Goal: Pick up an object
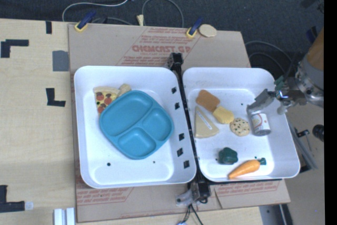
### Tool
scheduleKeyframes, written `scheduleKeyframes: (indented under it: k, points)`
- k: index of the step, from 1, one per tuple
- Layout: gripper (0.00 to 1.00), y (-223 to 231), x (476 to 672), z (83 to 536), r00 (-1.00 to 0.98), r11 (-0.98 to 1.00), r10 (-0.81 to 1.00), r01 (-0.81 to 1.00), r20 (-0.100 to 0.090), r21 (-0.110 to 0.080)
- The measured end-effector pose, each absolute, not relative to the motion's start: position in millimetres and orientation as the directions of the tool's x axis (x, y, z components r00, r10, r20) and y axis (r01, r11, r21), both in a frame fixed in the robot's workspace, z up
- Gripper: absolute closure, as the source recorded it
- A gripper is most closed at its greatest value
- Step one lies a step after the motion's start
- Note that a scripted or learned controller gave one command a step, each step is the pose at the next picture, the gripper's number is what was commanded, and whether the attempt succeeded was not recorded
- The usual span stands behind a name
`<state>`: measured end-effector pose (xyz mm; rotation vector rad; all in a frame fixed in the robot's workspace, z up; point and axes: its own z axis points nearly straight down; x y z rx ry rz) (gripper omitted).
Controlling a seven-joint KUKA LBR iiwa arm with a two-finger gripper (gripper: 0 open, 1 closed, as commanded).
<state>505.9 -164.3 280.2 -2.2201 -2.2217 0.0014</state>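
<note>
A: Two white bins lie side by side; what sits nearest the lower edge of the frame?

B: In the right bin [293, 166], one toy carrot [245, 168] lies along the lower wall, with one dark green piece [228, 155] just above and to its left. In the left bin [87, 166], one blue divided plate [136, 124] fills the middle.

A: And the middle band of the right bin?

B: One small can [260, 123] lies on its side at mid-right, one cookie [240, 126] just to its left, then one yellow block [224, 114], one pale wedge [204, 125] and, higher, one brown bread piece [208, 100]. One pizza slice [105, 96] is tucked at the plate's upper left.

A: Where is the gripper?

B: The gripper [259, 103] enters from the right edge and hangs just above the can. One grey finger [260, 99] is plain; its partner cannot be made out, so whether the claw is apart or together cannot be told. Nothing is seen between the fingers.

A: How should the pick be done well?

B: The can is the likely target. A good descent would centre the fingers across its narrow body, clear of the cookie and the bin wall, and close before lifting straight up; a round can may roll if struck off-centre.

A: Farthest away?

B: At the upper edge of the board, two clamps [83, 25] and one tan disc [208, 31].
</note>
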Motion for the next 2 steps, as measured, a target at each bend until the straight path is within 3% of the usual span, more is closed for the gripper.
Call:
scheduleKeyframes:
  k: [1, 2]
  points:
    - [0.00, -136, 487.0, 149, -0.002, 0.002, 1.000, 1.000, 0.005, -0.015]
    - [0.00, -112, 483.4, 82, 0.000, 0.000, 1.000, 1.000, -0.003, 0.002]
